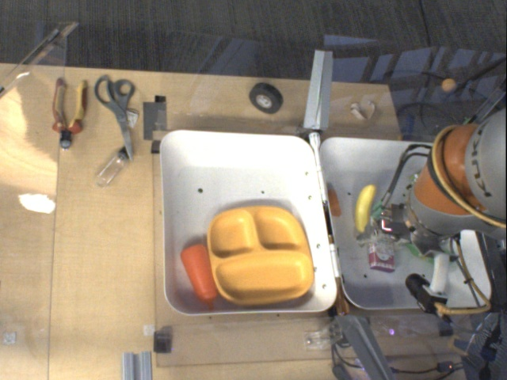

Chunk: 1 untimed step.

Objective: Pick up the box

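On the counter (pixel 95 236) the left bin (pixel 238 161) holds a yellow sectioned tray (pixel 259 254) beside an orange carrot (pixel 198 272). In the right bin (pixel 348 283), past a banana (pixel 364 206), the small box (pixel 382 256) sits just under the pincer (pixel 388 226) (a crowded spot). It could skid away if nudged off-centre. How wide the pincer stands, I cannot tell.

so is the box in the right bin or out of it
In. The box lies on the right bin's floor, below the banana, under the gripper.
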Each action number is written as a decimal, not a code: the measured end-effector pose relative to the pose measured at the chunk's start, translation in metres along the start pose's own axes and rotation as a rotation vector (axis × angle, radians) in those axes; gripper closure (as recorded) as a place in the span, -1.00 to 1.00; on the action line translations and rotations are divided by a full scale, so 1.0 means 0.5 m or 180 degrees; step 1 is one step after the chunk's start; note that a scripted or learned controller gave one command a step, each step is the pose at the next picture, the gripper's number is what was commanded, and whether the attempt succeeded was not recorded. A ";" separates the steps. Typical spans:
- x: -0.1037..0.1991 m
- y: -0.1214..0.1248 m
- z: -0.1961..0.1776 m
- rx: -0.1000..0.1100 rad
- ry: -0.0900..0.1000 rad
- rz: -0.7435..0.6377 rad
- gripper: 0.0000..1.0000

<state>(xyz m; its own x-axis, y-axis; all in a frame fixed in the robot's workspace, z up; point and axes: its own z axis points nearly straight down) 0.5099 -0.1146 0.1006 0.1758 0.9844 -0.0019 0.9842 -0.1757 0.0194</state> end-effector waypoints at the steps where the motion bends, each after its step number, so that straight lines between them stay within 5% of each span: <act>1: 0.081 0.068 -0.190 0.0047 0.0007 -0.0024 1.00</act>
